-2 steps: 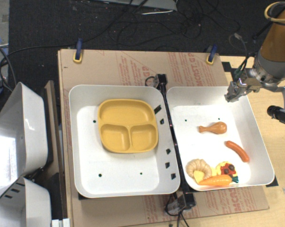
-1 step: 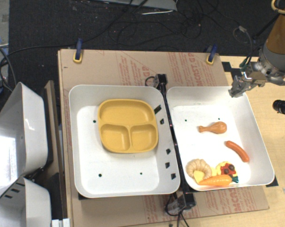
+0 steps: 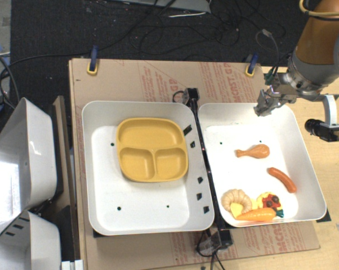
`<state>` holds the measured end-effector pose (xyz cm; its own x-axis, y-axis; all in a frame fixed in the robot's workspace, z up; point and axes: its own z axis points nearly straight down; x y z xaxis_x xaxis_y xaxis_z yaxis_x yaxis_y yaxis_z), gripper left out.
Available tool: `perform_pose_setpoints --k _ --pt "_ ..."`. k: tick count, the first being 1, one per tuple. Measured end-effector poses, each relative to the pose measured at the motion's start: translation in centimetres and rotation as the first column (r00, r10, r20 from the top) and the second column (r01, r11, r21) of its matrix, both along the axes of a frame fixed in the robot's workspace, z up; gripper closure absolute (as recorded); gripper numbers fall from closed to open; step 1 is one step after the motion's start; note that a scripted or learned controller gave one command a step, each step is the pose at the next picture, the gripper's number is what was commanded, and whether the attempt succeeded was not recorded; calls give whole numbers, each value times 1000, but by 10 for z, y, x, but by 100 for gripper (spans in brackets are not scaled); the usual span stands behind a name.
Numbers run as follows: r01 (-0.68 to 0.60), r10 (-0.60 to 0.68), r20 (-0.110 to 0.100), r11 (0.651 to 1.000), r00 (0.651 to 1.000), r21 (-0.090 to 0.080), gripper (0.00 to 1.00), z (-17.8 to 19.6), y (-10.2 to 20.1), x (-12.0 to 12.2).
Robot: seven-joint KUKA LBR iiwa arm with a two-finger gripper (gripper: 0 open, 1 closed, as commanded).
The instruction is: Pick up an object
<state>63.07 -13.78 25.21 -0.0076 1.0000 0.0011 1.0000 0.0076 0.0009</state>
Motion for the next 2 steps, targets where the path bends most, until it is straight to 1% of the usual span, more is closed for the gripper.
perform_pose_setpoints --k 1,2 --pt "-1 1 0 1000 1000 0 100 6 60 6" --pt "0 0 2 1000 1000 -1 100 7 106 15"
